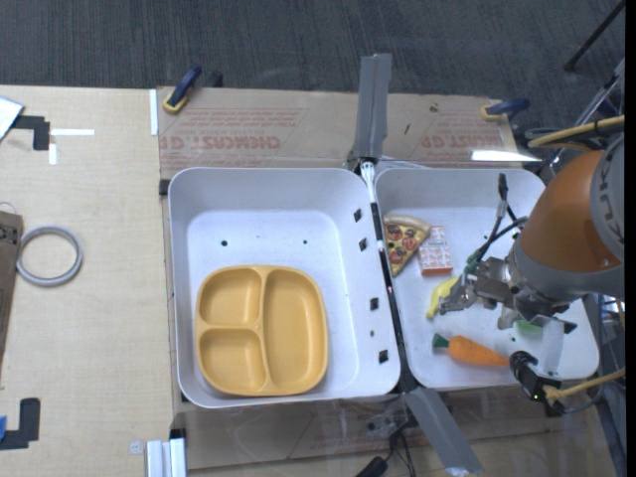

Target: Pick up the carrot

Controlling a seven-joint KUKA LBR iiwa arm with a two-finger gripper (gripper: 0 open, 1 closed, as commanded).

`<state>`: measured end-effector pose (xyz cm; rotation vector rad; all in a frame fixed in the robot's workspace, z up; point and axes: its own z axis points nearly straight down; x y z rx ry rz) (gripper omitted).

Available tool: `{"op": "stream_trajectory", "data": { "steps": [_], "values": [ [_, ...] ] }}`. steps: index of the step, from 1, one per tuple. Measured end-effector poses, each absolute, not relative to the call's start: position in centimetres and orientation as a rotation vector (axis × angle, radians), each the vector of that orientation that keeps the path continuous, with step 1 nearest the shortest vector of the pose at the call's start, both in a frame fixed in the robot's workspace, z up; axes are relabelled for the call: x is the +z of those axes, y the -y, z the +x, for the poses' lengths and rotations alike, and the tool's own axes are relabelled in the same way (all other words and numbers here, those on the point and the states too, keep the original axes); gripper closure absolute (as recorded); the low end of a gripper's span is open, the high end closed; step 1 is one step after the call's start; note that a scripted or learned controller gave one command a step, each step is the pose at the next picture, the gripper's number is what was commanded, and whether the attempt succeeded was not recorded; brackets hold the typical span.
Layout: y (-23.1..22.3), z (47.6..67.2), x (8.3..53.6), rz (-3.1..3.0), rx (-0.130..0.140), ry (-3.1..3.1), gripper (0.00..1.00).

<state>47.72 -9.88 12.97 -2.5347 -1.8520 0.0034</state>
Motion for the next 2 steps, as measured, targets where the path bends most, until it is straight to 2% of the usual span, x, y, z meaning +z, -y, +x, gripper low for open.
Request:
{"op": "stream_trajectory", "data": {
  "steps": [1,2],
  "values": [
    [2.3,47.9,19.1,-2.529,0.004,1.863,0.00],
    [8.1,47.8,25.5,-2.597,0.006,1.768,0.00]
  ]
}}
